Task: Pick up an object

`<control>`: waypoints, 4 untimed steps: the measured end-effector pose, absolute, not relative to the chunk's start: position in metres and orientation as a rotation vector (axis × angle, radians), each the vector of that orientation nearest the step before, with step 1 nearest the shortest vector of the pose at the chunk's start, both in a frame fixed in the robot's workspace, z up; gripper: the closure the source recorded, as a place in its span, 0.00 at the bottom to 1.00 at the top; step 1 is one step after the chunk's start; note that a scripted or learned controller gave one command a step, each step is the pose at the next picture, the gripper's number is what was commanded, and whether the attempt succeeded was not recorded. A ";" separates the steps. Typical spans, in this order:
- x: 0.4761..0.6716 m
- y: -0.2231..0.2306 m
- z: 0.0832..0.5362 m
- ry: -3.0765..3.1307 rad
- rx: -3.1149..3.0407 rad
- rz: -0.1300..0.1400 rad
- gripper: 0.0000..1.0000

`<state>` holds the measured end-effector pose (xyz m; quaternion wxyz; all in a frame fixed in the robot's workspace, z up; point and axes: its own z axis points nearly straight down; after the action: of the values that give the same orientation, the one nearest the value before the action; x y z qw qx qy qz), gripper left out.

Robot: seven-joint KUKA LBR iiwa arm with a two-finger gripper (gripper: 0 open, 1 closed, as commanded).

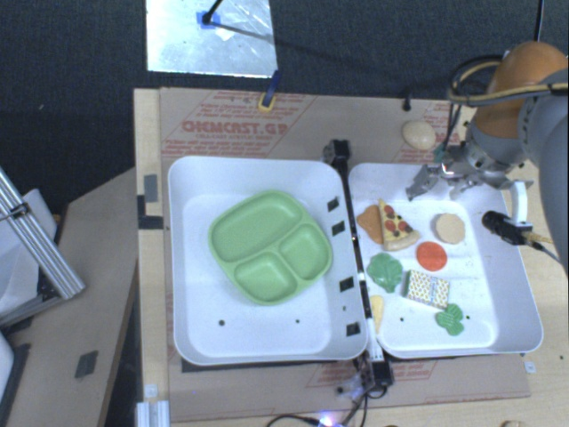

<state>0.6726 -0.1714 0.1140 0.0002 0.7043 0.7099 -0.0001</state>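
Note:
The right bin (507, 327) holds several toy foods. A pizza slice (388, 223) lies near its left wall, with a tan round cookie (451, 229) and a red disc (432, 256) to its right. Below them are a green leafy piece (386, 271), a patterned yellow block (428, 288), a small green floret (450, 318) and a pale yellow piece (378, 310). My gripper (436, 185) hovers over the bin's far edge, above and right of the pizza slice. Its fingers are spread, with nothing between them.
The left bin (196, 327) carries a green divided plate (271, 245). A beige ball (419, 133) rests on the cardboard behind the right bin, close to my gripper. A black divider with clips (351, 238) separates the bins.

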 end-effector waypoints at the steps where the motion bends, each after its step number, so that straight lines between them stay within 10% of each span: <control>1: 0.674 -0.171 0.085 2.229 2.210 0.002 0.00; 2: 0.675 -0.171 0.097 2.228 2.206 0.003 1.00; 4: 0.683 -0.176 0.223 2.224 2.208 0.006 1.00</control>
<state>0.6832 -0.1755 0.2225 0.0036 0.7045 0.7097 0.0020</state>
